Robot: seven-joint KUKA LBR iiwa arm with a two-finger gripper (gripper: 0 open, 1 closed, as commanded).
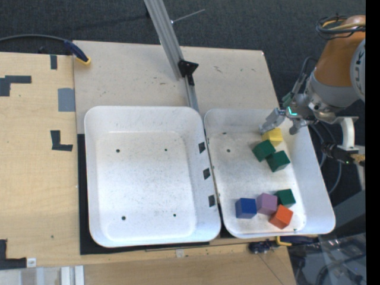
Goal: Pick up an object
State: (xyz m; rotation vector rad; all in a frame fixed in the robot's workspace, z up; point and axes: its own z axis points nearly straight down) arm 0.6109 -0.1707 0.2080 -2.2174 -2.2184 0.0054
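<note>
The yellow block (pixel 275 136) lay in the right bin (pixel 237 129), toward its far right side, touching the far edge of a green block (pixel 263 151) with a second green block (pixel 278 160) just beside that. The end effector (pixel 279 119) hung just above and beside the yellow block's far edge; whether its fingers were parted could not be told, and nothing was visibly held. To do this step well, the arm likely needed to centre over the yellow block and descend straight, fingers set across the two faces not touching the green neighbour, so they would not wedge between blocks. Near the bin's near edge sat a blue block (pixel 245 207), purple block (pixel 267 203), orange block (pixel 282 217) and another green one (pixel 285 196), clustered and harder to isolate. The left bin (pixel 142 114) lay alongside on the table (pixel 119 70).
</note>
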